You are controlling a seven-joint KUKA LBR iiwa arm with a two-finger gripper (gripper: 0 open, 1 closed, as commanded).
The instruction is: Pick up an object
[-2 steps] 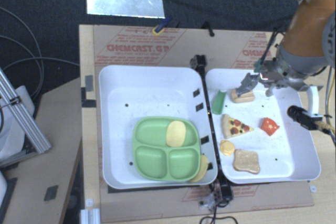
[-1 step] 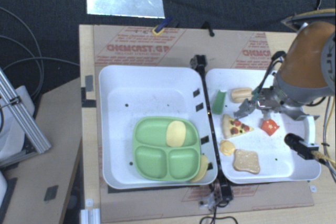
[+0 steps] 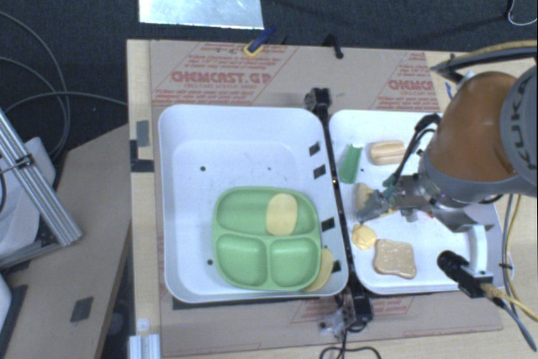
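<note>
My gripper [image 3: 376, 204] hangs low over the left part of the right bin [image 3: 424, 120], at the end of the grey and orange arm. Its tip is right beside a small pale beige piece [image 3: 362, 195]; I cannot tell whether they touch. A yellow piece [image 3: 364, 237] lies just below the gripper, and a slice of toast [image 3: 394, 258] sits near the bin's front. Behind the gripper lie a green block [image 3: 349, 163] and a tan bun [image 3: 387, 152]. The arm hides the right half of this bin.
The left bin [image 3: 244, 130] holds a green divided plate [image 3: 244, 252] with a yellow oval piece [image 3: 282, 213] in its upper section. Another yellow piece [image 3: 324, 270] rests at the plate's right edge. A black divider [image 3: 330, 172] runs between the bins.
</note>
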